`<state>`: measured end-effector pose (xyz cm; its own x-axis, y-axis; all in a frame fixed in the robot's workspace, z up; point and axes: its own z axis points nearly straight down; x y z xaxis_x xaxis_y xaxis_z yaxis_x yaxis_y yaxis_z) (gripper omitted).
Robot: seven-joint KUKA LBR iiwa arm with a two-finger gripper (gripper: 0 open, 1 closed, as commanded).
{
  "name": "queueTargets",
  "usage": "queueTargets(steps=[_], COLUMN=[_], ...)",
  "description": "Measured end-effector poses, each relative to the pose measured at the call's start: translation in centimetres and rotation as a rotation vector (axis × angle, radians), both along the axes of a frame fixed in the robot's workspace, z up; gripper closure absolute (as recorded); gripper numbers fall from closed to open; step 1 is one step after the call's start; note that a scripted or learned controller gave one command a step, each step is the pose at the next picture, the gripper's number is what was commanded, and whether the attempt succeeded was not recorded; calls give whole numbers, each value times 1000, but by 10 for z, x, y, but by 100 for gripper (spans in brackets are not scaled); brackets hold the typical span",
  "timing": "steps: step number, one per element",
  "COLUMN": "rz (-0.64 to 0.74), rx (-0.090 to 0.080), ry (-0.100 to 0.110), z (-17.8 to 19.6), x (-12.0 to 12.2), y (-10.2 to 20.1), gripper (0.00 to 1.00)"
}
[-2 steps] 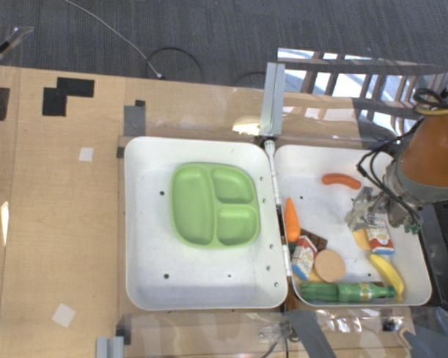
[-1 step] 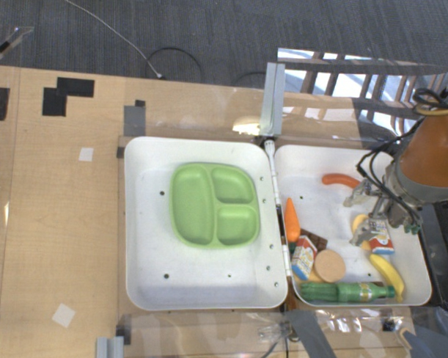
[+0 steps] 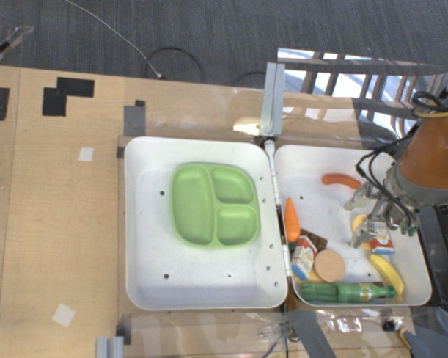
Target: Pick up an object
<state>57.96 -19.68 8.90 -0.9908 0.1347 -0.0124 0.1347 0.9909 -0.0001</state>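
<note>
One fixed camera looks down at a slant on the counter (image 3: 53, 227) from well above, its far edge toward the top. The left bin (image 3: 143, 282) sits mid-frame, with the right bin (image 3: 316, 167) beside it.

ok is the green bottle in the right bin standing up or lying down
Lying down. The green bottle rests on its side along the near wall of the right bin, its length running left to right, next to the banana.

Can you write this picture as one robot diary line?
grey metal pincer: low in right white bin | near: yellow banana | left bin: green divided plastic tray
</note>
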Motion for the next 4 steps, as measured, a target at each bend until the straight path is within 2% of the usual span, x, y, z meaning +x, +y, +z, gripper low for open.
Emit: queueTargets(steps=[1,2,3,4], rz=[6,-521,-521,-517], rx=[-4,7,5,4], ry=[-17,-2,3,14], z=[16,143,141,34], x=[5,11,10,-17], y=[1,36,35,-10], gripper=[100,100,0,0])
